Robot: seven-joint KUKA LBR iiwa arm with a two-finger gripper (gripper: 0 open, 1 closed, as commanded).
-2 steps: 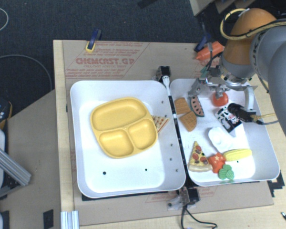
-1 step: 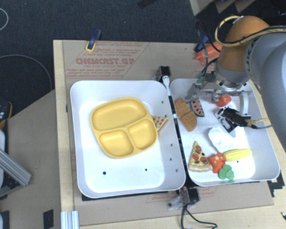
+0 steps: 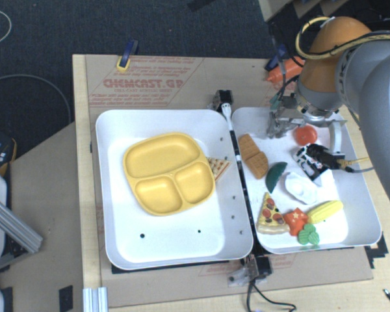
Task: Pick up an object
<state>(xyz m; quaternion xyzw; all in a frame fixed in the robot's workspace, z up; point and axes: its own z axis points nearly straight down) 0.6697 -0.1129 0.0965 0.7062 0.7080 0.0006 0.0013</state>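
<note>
the grey two-finger gripper (image 3: 292,123) hangs over the far end of the right-hand shallow white bin (image 3: 357,221), its metal parts grouped beneath the orange wrist band. just to its right, close enough that contact cannot be ruled out, lies a small round red toy tomato (image 3: 305,135); it looks like the nearest candidate for a pick. being round, it has no long axis to line up with. whether the fingers are spread or closed cannot be told from this slant, and nothing is seen between them.

the right bin holds the rest of the toys: a brown bread-like loaf (image 3: 253,155) to the gripper's near left, a dark green leaf-shaped piece (image 3: 275,172), a black and white toy (image 3: 313,158), a white lump (image 3: 301,188), a yellow corn cob (image 3: 324,210), a pizza slice (image 3: 270,212), and a red and green piece (image 3: 301,226) at the near edge.

the left-hand shallow white bin (image 3: 117,194) holds a yellow three-compartment plastic tray (image 3: 169,172), with a small waffle-patterned wedge (image 3: 218,168) touching its right edge.
</note>
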